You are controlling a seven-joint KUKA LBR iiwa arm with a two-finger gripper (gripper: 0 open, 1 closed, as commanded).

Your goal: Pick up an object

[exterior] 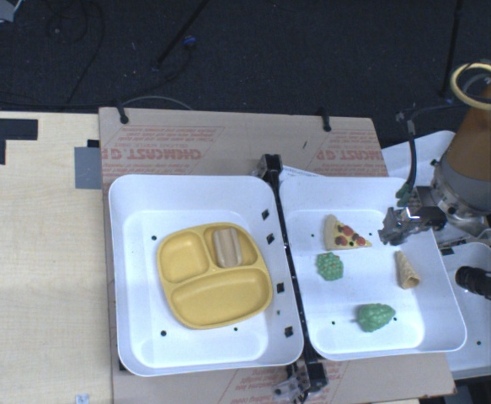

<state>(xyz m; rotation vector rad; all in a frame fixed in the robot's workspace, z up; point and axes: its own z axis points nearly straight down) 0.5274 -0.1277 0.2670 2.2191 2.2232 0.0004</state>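
1. The arm enters from the right edge, its orange band sitting above a grey wrist, and it leans down and leftward over the right bin.
2. The end effector hangs over the upper right part of that bin, close to its right wall, with its dark fingers pointing left and slightly down.
3. How far the fingers are spread cannot be told, since they merge into one dark shape; nothing is seen between them.
4. A pizza slice lies just left of the end effector, apart from it, with its tip pointing right.
5. An ice cream cone lies below the end effector, near the right wall, untouched.
6. A round green broccoli piece sits just below the pizza slice.
7. A second green leafy piece rests near the bin's lower edge, well apart from the end effector.
8. The left bin holds a yellow divided tray, tilted slightly; a pale tan bread-like item lies in its upper right compartment.
9. Both bins rest on a cardboard sheet laid on the pale wooden surface.
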